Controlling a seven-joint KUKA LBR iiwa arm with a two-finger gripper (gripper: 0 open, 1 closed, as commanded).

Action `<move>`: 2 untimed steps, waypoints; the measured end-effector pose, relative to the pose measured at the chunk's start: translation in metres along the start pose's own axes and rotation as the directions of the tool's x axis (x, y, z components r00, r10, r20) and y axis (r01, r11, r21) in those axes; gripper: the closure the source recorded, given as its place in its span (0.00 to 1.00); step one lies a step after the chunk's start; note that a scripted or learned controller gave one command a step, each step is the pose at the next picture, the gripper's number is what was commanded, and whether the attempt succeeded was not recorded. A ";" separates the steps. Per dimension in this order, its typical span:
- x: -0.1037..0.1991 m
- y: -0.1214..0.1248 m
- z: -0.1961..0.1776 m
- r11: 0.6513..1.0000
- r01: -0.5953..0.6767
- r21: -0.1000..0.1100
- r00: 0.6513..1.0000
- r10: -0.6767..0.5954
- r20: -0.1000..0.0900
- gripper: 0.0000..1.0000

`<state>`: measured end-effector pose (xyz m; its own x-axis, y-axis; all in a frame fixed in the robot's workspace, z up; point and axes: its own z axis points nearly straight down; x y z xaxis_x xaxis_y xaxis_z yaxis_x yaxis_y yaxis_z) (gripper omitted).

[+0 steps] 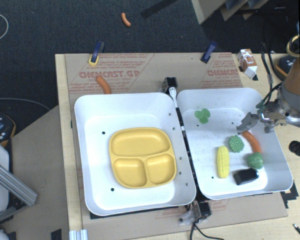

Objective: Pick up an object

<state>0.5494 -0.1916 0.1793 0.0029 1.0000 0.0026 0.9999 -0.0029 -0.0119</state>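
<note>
Now reaching in from the right over the right-hand shallow white bin (211, 191), the grey arm's two-finger gripper (258, 122), fingers spread wide and gripping nothing. Hovering just above the upper end of a small orange carrot-shaped toy (253, 141), lying at a slant near the bin's right wall. Sitting just left of that carrot, a bumpy green round toy (235, 144); resting below it, a yellow corn cob (222, 161), upright along the bin floor. Lying near the lower right corner, a smooth green ball-like toy (255, 160), with a flat black block (245, 176) touching or nearly touching it from below. Standing well apart near the bin's top, a small green broccoli-like piece (203, 115). Filling the middle of the left-hand white bin (91, 124), a yellow three-compartment plastic tray (141, 157).
</note>
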 end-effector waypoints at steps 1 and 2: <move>0.000 0.003 -0.006 1.000 0.003 -0.012 1.000 -0.003 0.003 0.00; -0.004 -0.005 0.041 1.000 0.002 -0.006 1.000 -0.002 0.000 0.00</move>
<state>0.5442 -0.1953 0.1380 0.0007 1.0000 0.0024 1.0000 -0.0007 -0.0062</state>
